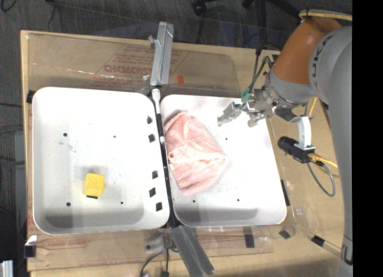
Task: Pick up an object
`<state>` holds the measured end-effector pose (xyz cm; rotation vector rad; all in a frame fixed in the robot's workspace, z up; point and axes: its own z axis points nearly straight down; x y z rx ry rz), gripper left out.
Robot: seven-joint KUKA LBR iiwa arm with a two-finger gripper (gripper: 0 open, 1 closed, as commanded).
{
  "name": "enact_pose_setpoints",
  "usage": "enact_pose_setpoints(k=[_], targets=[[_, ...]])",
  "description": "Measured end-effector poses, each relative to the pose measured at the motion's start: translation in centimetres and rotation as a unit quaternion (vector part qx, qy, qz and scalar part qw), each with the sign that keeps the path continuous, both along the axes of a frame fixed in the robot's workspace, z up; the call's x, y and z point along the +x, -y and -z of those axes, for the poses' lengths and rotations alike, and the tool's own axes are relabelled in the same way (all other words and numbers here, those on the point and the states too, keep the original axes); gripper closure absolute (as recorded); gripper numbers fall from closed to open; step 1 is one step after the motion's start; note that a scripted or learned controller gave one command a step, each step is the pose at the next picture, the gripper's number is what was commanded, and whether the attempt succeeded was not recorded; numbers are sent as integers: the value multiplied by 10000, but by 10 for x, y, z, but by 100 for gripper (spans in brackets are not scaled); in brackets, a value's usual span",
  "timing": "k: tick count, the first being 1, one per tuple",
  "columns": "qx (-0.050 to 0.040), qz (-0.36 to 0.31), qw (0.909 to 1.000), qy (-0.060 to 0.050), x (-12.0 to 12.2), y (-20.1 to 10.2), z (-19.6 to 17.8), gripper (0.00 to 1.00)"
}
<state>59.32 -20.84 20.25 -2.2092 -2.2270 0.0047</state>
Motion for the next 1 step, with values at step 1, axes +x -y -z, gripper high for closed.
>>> enact_pose_setpoints(k=[1], targets=[[8, -1333, 9911, 5, -26, -27, 101, 0]])
